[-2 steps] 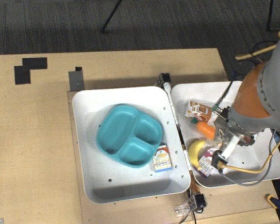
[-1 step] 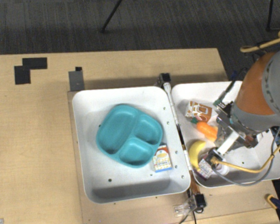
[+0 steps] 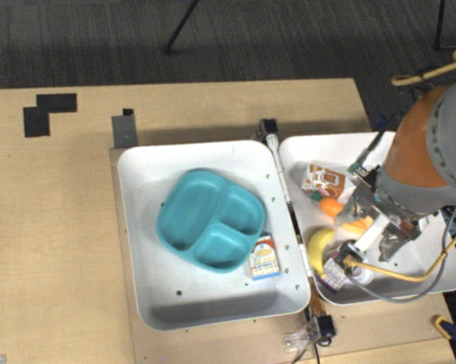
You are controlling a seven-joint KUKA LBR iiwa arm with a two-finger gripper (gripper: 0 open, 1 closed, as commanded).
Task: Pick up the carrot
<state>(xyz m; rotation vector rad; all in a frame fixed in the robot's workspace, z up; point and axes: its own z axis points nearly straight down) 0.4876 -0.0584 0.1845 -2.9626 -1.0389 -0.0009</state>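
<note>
Reaching in from the right, the arm (image 3: pixel 427 148) sits low over the right bin (image 3: pixel 450 277), and the gripper (image 3: pixel 357 223) hovers right by the carrot (image 3: pixel 331 205), an orange piece lying near that bin's left side. Beside it: a brown-and-white carton (image 3: pixel 324 179) above, a yellow fruit (image 3: pixel 319 246) below (partly tucked under the wrist hardware). Whether the tool is spread or closed, I cannot tell. Over in the left bin (image 3: pixel 146 248), a teal divided plate (image 3: pixel 211 218) and a small carton (image 3: pixel 263 259).
</note>
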